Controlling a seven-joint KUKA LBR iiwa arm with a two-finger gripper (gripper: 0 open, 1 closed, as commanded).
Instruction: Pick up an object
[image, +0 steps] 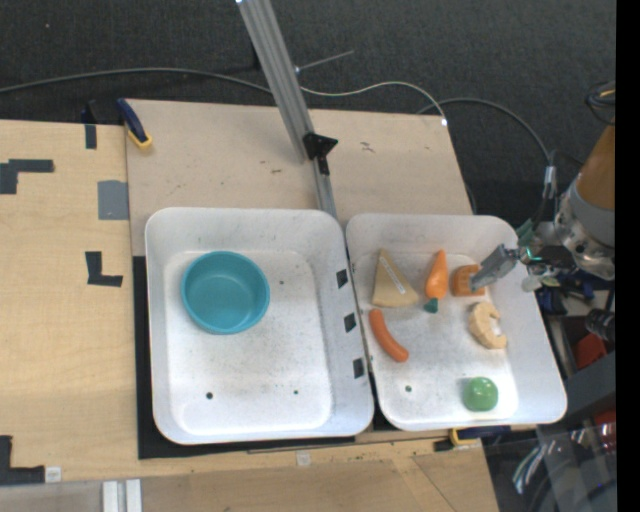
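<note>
- The pincer (492, 268) reaches in over the right rim of the right bin (530, 400), low and slanted; I cannot tell how it is set, it's too small and dark.
- Its tip sits just beside, maybe touching, a small orange round thing (463, 280) that it partly hides.
- Just left of that lie an orange carrot (437, 274), then a tan wedge (392, 282).
- A pale bread-like piece (488, 325) lies near the right wall, with little room beside it; a green ball (480, 393) sits in the near right corner.
- A red sausage (389, 335) lies near the left wall of that bin.
- The far part of the right bin is bare floor.
- The left bin (170, 400) holds a teal bowl (226, 291) at its left, with open floor to its right and near side.
- The arm is cut off at the right.
- The desk (60, 330) stretches bare to the left.
</note>
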